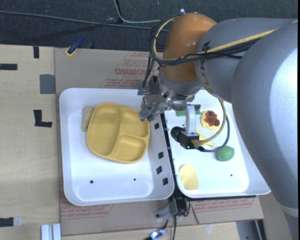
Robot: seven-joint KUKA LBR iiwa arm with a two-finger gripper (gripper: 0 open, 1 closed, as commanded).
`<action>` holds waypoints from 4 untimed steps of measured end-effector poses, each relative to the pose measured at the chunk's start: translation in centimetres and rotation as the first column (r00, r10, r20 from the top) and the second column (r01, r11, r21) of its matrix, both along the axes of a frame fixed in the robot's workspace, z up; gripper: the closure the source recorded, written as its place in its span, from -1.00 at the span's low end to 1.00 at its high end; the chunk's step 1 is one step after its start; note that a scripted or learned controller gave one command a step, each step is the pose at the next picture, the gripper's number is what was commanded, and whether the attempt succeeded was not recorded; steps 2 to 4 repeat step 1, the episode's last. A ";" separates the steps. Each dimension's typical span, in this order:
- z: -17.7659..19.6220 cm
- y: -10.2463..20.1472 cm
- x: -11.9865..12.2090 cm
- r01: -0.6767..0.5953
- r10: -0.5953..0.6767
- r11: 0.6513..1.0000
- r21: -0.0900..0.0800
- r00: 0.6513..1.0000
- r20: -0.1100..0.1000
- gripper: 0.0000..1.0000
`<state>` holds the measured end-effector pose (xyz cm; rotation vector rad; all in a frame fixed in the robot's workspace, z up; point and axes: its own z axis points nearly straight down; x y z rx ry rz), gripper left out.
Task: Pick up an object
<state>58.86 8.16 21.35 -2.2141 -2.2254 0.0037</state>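
The grey arm's two-finger gripper point(149, 110) is hanging at centre frame over the right rim of the yellow divided plastic plate point(118, 132), which is lying in the left white bin point(75, 184). Whether its claw is released or clenched cannot be told. A green ball point(225, 153) is sitting in the right white bin point(240, 184).

Arm is reaching in from right, gripper point(149, 108) hanging over the yellow divided plate's point(117, 133) right rim in the left bin point(75, 184). Tan sponge point(86, 118) is peeking out beside the plate. Right bin point(240, 181) is holding a green ball point(225, 153), pale yellow piece point(189, 176), and red-topped toy point(210, 119).
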 end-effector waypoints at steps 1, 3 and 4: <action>0.0 -0.2 0.0 0.003 -0.003 1.000 -0.001 1.000 0.001 -1.00; 0.0 -0.2 0.0 0.003 -0.003 1.000 -0.001 1.000 0.001 -1.00; 0.0 -0.2 0.0 0.003 -0.003 1.000 -0.001 1.000 0.001 -1.00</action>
